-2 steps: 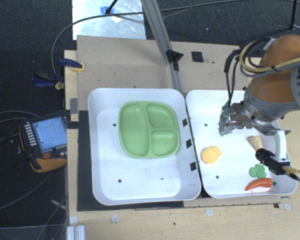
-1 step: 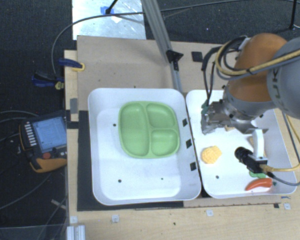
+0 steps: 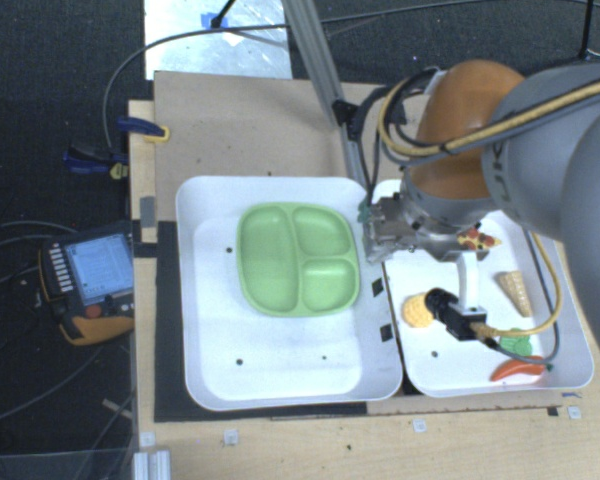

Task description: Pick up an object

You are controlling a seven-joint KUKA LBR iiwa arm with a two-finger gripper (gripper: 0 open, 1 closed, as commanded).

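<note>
Above the right bin [image 3: 435,368], the end effector [image 3: 383,234] is mostly hidden under the arm [image 3: 550,148], its opening impossible to tell.

A tan bench [image 3: 250,118] carries two shallow white bins side by side, the left bin [image 3: 195,298] and the right bin [image 3: 435,366], their inner rims touching. A pale green plate [image 3: 298,258] with three compartments lies flat in the left bin, toward its far right corner. A dark mat [image 3: 168,368] shows under the left bin's outer edge. At the bench's far left corner sits a blue clamp [image 3: 140,128]. A handheld control unit [image 3: 90,273] with a blue screen lies on the dark floor [image 3: 50,48] left of the bench, among thin cables [image 3: 20,238]. Beyond the bench lies a shiny sheet [image 3: 215,28], and a grey metal pole [image 3: 315,53] slants across the bench's far edge.
</note>
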